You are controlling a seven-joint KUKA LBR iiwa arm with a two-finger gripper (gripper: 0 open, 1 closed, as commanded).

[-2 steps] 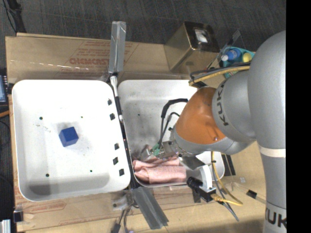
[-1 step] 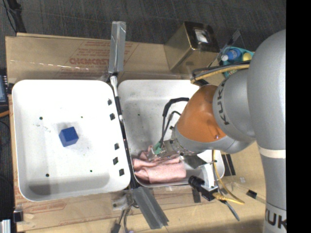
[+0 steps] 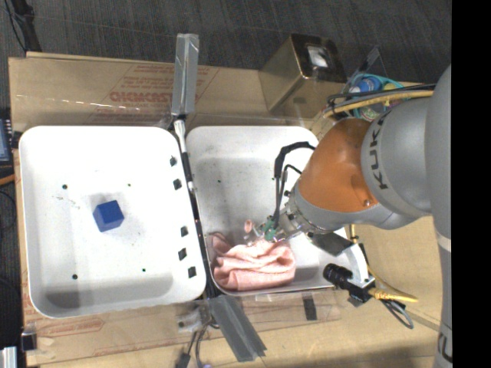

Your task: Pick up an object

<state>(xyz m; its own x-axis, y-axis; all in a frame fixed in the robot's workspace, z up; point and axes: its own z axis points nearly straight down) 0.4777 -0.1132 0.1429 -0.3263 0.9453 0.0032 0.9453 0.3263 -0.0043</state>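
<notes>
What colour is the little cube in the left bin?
Blue. The cube shows plainly in the camera view, sitting alone on the white floor of the left bin.

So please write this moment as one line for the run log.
arm: over right white bin | gripper: at pink crumpled cloth, grasp unclear | small blue cube: left white bin, untouched

Cardboard sheet [image 3: 84, 87] under bins, brown box [image 3: 295, 71] behind.
</notes>
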